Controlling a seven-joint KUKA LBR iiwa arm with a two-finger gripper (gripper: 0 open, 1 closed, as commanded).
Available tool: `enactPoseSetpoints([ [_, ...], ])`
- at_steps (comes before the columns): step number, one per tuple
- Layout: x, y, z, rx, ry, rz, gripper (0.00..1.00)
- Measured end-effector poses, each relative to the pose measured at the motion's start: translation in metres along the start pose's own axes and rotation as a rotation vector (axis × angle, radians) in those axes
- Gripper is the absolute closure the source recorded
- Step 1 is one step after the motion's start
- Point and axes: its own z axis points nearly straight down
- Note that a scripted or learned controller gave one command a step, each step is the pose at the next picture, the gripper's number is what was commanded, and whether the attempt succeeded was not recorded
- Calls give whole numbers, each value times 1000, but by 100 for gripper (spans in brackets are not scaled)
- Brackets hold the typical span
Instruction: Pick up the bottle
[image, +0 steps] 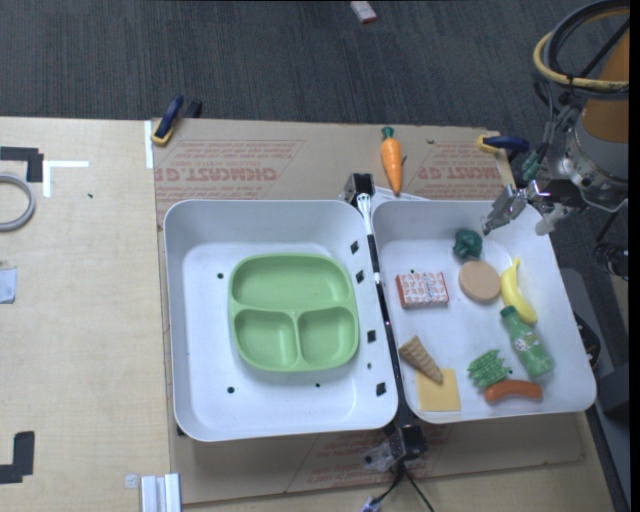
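Camera view. Gripper (522, 205): upper right of frame, above the top rim of the right bin (572, 300); whether its jaws are parted or closed cannot be told, and nothing is seen held in it.

Bottle (526, 342): green, lying in the right bin's right side, just below the banana (516, 289), just above the red sausage (514, 391).

Step, as judged: approach, not yet over the target. The next move calls for travel toward the lower right, then a descent between close neighbours.

Writing: mirrored red print on the cardboard (240, 160), not confidently legible. Red box (422, 289): label unreadable. Left bin (190, 300) holds a green tray (294, 310).
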Motion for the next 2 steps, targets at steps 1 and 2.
enactPoseSetpoints([
  [1,0,0,-10,-1,-1,-2,100],
  [2,-74,-26,14,0,0,-94,100],
])
